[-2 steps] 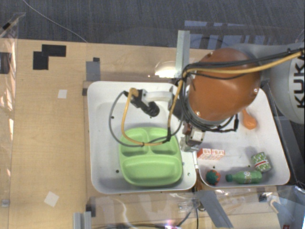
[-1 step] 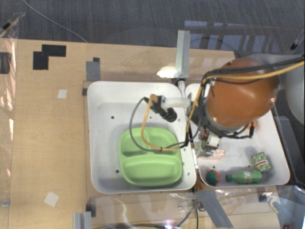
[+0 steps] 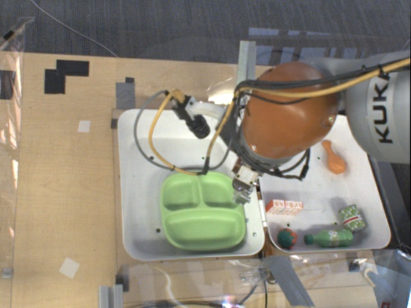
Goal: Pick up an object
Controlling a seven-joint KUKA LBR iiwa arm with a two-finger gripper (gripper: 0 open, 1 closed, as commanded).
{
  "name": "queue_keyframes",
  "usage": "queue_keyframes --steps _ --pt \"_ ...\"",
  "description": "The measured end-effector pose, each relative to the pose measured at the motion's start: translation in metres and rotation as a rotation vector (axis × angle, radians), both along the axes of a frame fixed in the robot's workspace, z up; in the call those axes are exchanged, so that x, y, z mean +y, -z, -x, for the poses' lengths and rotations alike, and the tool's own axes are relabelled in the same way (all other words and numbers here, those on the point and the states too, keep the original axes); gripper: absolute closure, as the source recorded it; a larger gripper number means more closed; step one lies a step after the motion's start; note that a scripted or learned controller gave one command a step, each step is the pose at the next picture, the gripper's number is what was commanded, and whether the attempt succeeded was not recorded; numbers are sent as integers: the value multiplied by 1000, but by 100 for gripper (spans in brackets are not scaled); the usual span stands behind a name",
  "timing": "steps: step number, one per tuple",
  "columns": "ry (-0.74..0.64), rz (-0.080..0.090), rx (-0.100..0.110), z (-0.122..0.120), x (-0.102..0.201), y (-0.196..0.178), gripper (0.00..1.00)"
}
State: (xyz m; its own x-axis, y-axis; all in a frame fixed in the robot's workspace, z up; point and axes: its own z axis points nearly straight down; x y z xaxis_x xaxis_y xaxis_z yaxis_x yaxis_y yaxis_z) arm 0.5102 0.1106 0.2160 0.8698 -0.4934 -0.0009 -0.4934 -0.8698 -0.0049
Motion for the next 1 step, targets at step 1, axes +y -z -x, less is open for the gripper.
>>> queue_keyframes --steps 1 --pt "-315 3 -3 -9 -23 -63 100"
